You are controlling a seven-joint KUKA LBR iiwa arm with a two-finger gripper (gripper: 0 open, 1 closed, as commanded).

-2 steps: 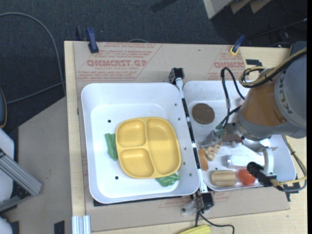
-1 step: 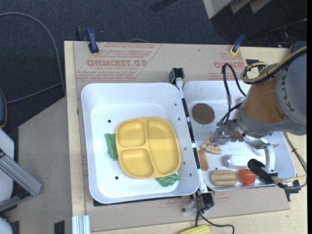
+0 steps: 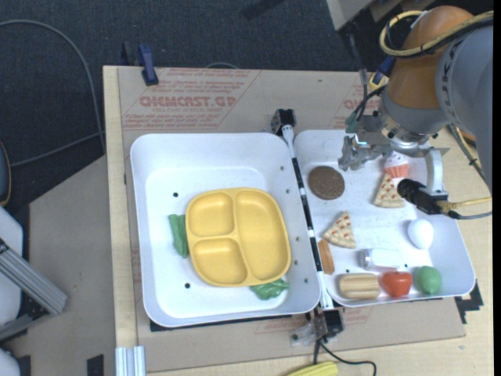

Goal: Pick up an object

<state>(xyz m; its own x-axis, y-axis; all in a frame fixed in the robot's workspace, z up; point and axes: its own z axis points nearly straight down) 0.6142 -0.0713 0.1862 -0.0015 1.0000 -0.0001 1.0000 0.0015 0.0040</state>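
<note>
The left bin point(image 3: 149, 210) holds a yellow 3-part plate point(image 3: 236, 236) with green leaves point(image 3: 179, 234) beside it. The right bin point(image 3: 454, 276) holds a brown cookie point(image 3: 326, 182), 2 pizza slices point(image 3: 340, 231), a hot dog point(image 3: 358, 286) and a white egg point(image 3: 420, 233). The hand point(image 3: 389, 157) hovers over its far end; open or closed, I cannot tell.

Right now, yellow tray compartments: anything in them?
Empty. The yellow tray shows three bare compartments; green pieces lie outside its rim, in the left bin.

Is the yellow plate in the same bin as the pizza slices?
No, the yellow plate sits in the left bin, while both pizza slices lie in the right bin.
</note>
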